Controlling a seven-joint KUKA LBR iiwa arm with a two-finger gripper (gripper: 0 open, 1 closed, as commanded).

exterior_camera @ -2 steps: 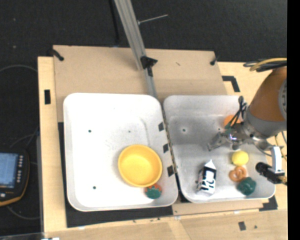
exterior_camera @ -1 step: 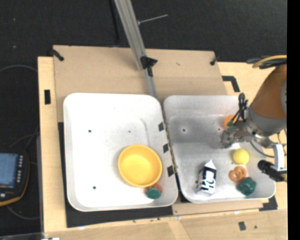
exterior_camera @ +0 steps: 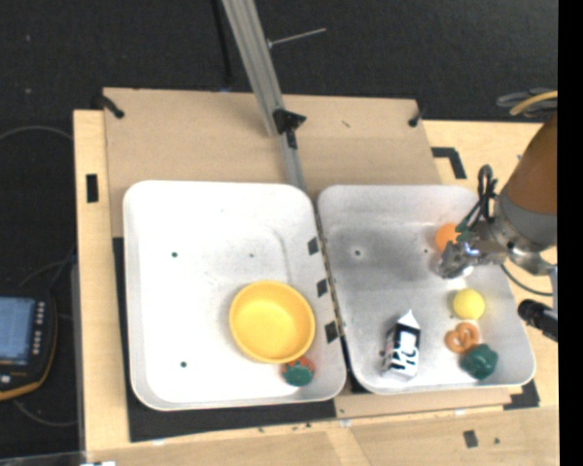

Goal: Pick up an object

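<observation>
Orange ball sits partly hidden behind the gripper in the right bin; whether the fingers are open or closed around anything is too blurred to tell. Just below the gripper lies a yellow ball, then an orange ring and a green piece.

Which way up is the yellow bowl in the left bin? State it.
Upright. The yellow bowl shows its open mouth and inner hollow to the camera, sitting on the left bin floor.
</observation>
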